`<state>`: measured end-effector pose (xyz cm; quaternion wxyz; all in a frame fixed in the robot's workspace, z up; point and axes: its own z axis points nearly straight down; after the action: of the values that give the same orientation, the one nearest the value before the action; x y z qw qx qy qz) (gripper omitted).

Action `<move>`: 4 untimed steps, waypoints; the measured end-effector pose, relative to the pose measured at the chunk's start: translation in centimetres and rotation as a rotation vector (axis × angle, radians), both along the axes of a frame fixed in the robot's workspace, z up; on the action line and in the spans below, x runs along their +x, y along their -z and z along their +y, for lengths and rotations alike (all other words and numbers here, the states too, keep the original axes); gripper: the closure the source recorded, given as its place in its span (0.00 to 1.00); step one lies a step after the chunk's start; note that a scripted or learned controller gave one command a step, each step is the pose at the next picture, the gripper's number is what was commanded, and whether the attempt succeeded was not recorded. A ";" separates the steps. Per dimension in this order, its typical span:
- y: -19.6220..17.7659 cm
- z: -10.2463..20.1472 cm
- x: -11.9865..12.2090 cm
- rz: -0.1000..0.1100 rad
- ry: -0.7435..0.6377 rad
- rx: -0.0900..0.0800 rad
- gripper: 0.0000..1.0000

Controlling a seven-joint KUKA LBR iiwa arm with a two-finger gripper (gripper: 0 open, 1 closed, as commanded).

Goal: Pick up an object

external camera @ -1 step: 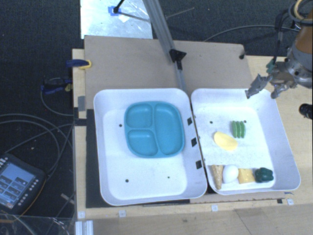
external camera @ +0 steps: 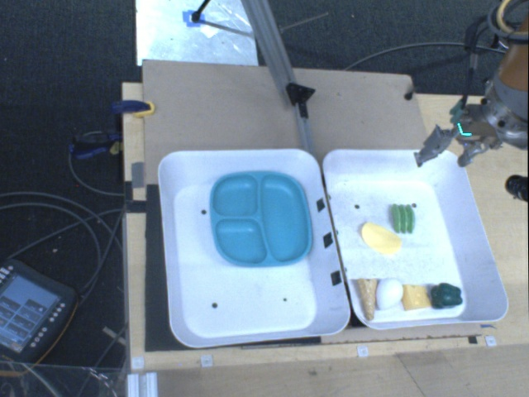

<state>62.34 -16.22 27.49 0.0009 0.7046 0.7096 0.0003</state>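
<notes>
My gripper (external camera: 450, 150) hangs over the far right corner of the right bin (external camera: 463, 213), its two fingers spread apart with nothing between them. Below it in that bin lie green beans (external camera: 403, 217) and a yellow piece (external camera: 380, 238). Along the bin's near edge sit a cone (external camera: 366, 296), a white egg (external camera: 389, 293), a yellow block (external camera: 417, 297) and a dark green broccoli piece (external camera: 446, 295). All of these lie well apart from the gripper.
The left bin (external camera: 186, 304) holds a blue divided plate (external camera: 260, 218). A grey pole (external camera: 273, 44) slants across the brown board behind the bins. Cables and a tablet (external camera: 29, 304) lie off the bench at the left.
</notes>
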 end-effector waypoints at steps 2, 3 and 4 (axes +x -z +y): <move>12.0 0.5 -0.4 0.006 0.006 0.002 0.00; 18.2 0.9 -0.1 0.006 0.004 0.002 0.00; 16.6 0.8 0.1 -0.003 0.006 0.000 1.00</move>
<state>62.48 -15.39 10.85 0.0020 0.7068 0.7074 0.0015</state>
